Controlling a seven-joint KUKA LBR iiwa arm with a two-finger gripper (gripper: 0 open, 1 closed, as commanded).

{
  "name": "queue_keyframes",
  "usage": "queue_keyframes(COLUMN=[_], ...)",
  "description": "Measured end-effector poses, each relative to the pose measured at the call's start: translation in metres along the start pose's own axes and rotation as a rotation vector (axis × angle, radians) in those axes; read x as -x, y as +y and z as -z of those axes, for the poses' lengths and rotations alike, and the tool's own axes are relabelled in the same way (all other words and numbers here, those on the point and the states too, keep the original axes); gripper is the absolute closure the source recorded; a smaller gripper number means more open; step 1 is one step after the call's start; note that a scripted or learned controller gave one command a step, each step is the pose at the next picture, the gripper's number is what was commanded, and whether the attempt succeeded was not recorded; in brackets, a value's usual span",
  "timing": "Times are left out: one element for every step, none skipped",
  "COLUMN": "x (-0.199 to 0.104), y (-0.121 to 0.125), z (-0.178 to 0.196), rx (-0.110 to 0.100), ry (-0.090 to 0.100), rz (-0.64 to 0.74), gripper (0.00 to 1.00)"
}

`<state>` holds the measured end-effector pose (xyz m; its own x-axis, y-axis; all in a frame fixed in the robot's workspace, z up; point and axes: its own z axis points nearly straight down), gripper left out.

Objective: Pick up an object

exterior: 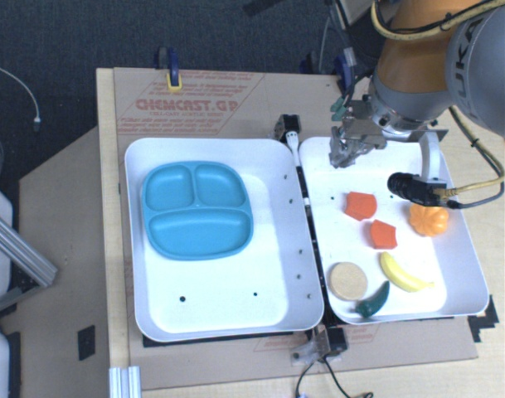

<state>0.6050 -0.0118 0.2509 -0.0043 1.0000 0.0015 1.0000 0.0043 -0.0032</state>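
Observation:
My gripper [344,155] hangs over the far left corner of the right bin [322,168], with nothing visibly in it. Nearer the camera in that bin lie two red-orange blocks, one [361,206] just below the gripper and another [383,235] a little closer. An orange fruit [429,220] sits at the right side. A yellow banana [405,273], a round tan disc [348,280] and a dark green pepper [372,302] lie along the near edge.
The left bin [235,305] holds a blue divided plate [198,210] in its far half. A raised divider [304,214] separates the two bins. The arm [422,48] reaches in from the upper right.

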Motion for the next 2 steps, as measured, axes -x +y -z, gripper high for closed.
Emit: queue_keyframes(x=[-0.050,-0.097], y=[-0.021,-0.036], z=[0.003,0.001], rx=[0.001,0.000], ry=[0.000,0.000], rz=[-0.001,0.000], gripper=[1.00,1.00])
